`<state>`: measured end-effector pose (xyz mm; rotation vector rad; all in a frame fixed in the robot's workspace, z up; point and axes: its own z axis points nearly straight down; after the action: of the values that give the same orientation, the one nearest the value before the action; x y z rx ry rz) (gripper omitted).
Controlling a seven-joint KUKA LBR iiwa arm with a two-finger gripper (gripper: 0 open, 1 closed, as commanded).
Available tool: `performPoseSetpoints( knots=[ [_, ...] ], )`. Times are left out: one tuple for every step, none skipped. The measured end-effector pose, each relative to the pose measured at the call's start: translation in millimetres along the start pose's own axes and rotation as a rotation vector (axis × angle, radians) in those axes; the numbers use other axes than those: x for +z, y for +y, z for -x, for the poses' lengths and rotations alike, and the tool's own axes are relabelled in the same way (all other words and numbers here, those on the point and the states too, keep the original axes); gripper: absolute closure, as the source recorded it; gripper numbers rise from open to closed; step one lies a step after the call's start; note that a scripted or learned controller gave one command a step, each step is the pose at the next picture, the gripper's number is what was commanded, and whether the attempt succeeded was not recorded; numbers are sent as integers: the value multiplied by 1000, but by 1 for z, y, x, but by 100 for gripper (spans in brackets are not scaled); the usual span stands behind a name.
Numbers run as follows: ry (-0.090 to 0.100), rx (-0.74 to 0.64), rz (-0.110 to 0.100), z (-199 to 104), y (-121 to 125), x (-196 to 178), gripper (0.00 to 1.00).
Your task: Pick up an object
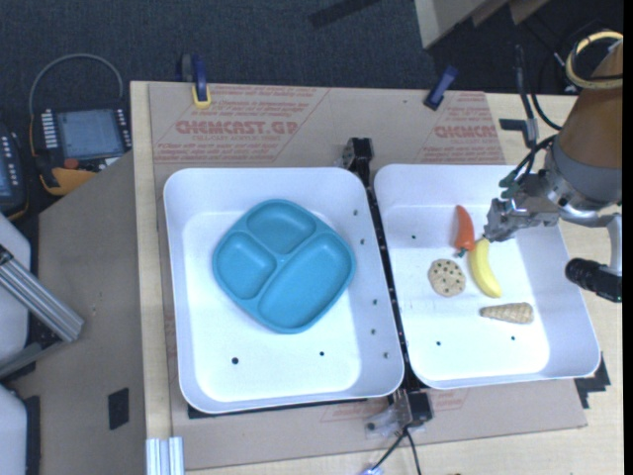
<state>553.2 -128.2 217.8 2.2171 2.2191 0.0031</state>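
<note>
Gripper [492,228] is low over the right bin [564,354], near its far right side, arm coming in from the right. Can't tell its state from this angle; nothing visibly held.

Candidates, all in the right bin:
- banana [484,269]: just below the gripper in view, on its near side, top end about touching the gripper's outline. Long axis runs roughly far-to-near, slightly tilted, so it lies almost in line with the gripper rather than across it.
- carrot [464,229]: just left of the gripper, upright in view, long axis also far-to-near, roughly parallel to the banana. Close beside it, small gap.
- cookie [447,277]: further left and nearer than the gripper, left of the banana, near but not touching it.
- cone [507,313]: nearer still, past the banana's lower end, long axis left-right.

Left bin [198,364] holds only a blue divided plate [284,264], well away to the gripper's left.

My read: banana or carrot is the target; both sit right next to the gripper. What matters is the offset: the gripper is between their far ends, not centred over either. It needs a small shift toward the near side for the banana, or left for the carrot, closing across the short axis. Risk: it nudges one into the other.
</note>
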Motion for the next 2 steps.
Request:
performPoseSetpoints(
  knots=[
    [3,-6,-1,-57,9,-9,100],
    [5,-5,-8,-111,11,2,100]
  ],
)
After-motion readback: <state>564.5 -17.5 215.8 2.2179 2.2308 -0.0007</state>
